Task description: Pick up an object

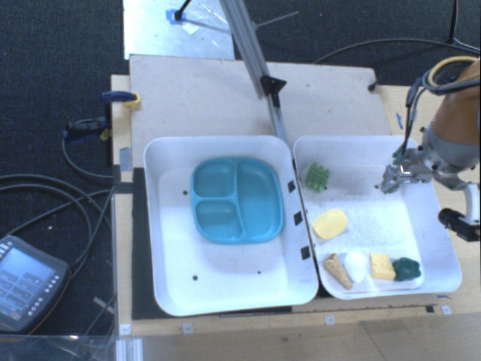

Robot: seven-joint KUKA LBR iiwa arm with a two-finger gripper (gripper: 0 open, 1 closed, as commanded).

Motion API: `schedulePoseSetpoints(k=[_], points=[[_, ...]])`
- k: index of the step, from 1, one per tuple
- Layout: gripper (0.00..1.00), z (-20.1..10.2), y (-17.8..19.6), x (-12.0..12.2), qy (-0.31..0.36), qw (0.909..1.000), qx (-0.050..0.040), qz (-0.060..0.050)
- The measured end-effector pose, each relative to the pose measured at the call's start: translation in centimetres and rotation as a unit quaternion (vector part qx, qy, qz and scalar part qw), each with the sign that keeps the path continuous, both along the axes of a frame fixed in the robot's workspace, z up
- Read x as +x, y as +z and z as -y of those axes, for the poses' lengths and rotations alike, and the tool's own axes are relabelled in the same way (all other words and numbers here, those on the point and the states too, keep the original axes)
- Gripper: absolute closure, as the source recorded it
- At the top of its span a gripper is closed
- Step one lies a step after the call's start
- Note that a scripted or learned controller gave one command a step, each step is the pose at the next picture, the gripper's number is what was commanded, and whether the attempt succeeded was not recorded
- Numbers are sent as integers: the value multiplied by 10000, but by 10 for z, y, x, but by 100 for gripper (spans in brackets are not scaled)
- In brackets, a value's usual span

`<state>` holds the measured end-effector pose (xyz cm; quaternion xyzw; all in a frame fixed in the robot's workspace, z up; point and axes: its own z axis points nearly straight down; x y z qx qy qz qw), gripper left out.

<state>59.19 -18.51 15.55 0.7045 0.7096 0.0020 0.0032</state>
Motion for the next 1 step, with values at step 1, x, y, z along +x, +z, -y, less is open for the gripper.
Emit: schedulePoseSetpoints(k=[1], points=[[100, -4, 46, 6, 1, 10000, -1, 0]])
